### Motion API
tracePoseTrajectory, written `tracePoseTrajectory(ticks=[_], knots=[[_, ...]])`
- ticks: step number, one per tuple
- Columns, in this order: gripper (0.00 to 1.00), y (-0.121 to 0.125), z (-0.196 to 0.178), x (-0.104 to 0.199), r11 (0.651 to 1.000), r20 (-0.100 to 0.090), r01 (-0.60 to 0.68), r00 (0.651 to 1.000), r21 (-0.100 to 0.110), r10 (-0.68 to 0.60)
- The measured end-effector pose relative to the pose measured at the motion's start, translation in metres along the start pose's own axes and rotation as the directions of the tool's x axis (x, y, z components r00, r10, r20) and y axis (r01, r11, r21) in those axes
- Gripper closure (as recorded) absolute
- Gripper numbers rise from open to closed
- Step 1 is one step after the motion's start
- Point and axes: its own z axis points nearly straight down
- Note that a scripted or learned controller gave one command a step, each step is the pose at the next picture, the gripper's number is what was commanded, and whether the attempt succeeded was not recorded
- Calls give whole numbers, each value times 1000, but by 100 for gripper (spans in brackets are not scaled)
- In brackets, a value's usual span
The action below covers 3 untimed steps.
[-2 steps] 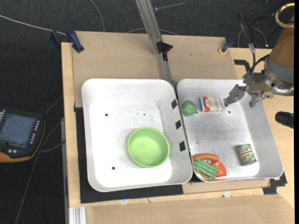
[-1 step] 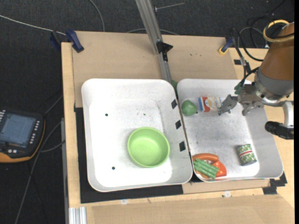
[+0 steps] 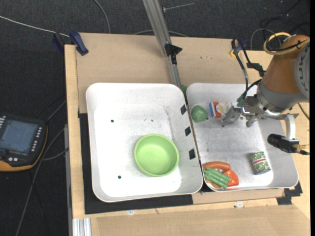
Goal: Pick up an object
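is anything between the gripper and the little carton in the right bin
Nothing visible does. The gripper hangs just right of the carton, with bare bin floor below it. The green ball sits on the carton's far side, left of it, and the can lies well toward the front.

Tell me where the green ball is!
The green ball sits in the right bin, up by its left wall, just left of the small red-and-white carton.

Single fixed overhead camera, angled down from the near side, taking in the whole bench and both white bins from moderate height.
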Motion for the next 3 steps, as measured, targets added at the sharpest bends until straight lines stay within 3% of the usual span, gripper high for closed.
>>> tracePoseTrajectory(ticks=[1,2,3], knots=[[0,0,35,0,1000,0,0,1000,-1,0],[100,1,23,0,1000,1,0,1000,-4,0],[100,-2,-25,9,1000,1,0,1000,-5,0]])
